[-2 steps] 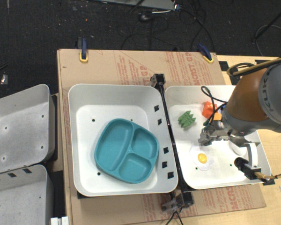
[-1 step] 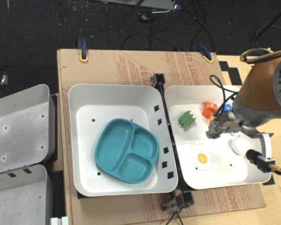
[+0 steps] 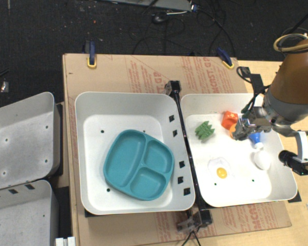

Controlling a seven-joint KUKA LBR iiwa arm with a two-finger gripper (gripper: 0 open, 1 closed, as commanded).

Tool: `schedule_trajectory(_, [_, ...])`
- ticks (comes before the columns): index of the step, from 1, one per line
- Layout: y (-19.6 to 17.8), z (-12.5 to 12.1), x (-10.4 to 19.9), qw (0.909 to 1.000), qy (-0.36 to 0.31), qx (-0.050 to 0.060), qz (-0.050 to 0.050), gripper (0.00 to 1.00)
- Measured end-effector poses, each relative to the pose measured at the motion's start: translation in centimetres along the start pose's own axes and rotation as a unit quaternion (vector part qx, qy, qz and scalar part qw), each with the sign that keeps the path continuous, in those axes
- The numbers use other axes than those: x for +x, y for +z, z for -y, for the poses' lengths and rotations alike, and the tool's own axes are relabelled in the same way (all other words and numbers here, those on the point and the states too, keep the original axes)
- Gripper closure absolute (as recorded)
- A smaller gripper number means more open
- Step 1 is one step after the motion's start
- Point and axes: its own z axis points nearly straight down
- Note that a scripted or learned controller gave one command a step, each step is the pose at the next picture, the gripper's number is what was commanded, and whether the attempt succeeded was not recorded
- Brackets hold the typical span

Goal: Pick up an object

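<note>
Your gripper (image 3: 242, 129) is low in the right bin (image 3: 282, 188), but its fingers blur into a dark mass; you cannot tell their state. An orange object (image 3: 229, 120) lies just beside it, a blue-white one (image 3: 255, 139) partly hidden beneath, and a green toy (image 3: 205, 130) farther leftward.

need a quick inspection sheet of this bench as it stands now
surface: two white bins, left bin and right bin, on a cardboard-covered bench.
job's things: right bin holds a green toy, orange toy, fried-egg toy, white object, blue-and-white piece.
clutter: teal divided plate in left bin.
grippers: pincer low over the right bin beside the orange toy.
cables: black cables behind the bench.
surroundings: dark floor.
</note>
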Motion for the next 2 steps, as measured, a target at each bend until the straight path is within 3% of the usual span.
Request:
schedule_trajectory(1, [-2.3,-0.1,0.0,1.0,0.0,0.001,0.0,1.0])
schedule_trajectory(2, [-1.7,-0.9,5.7,1.0,-0.002,0.003,-0.001,1.0])
